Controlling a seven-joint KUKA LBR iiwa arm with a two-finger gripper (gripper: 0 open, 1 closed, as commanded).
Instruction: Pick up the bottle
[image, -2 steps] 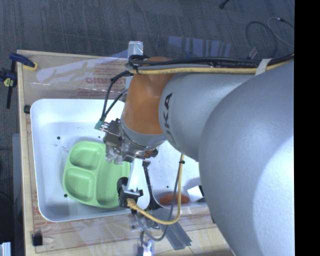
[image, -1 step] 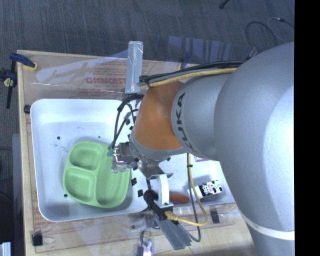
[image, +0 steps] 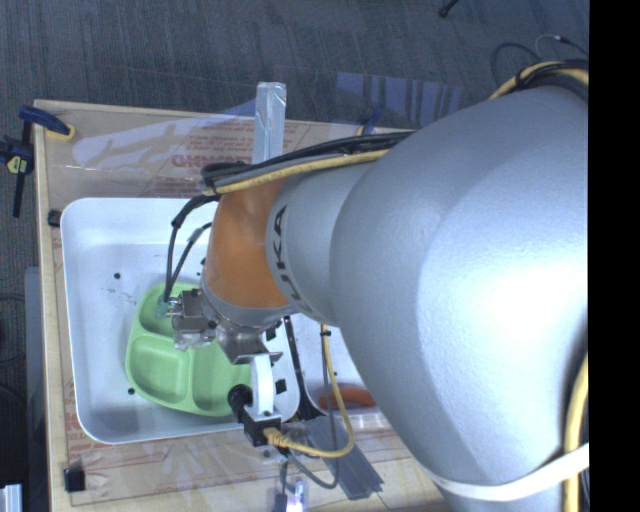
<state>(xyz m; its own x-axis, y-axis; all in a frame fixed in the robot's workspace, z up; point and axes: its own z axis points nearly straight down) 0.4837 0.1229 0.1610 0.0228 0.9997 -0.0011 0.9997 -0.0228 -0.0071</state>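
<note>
The big grey KUKA arm (image: 450, 290), smooth and rounded with a matt metal sheen, takes up the right half of the camera view and narrows to a glossy orange band (image: 240, 265) above its wrist, with black and yellow cables running along its top. Under it lies the wooden bench (image: 50, 300), its pale top covered in clear, creased plastic sheeting, with blue clamps at the left edge. The shallow white plastic bin (image: 95, 300) with rounded corners sits on the bench; its left and upper floor is bare, leaving open room there, while the arm crowds its right side. In the bin's lower part lies a light green plastic tray with moulded compartments (image: 165, 365), its right portion covered by the wrist. The gripper (image: 215, 335) hangs over that tray, but its metal housing hides the working end, so whether it is open or holding anything cannot be told. An orange sliver (image: 350, 399) beside the wrist may be the bottle, though it is too hidden to be sure.
</note>
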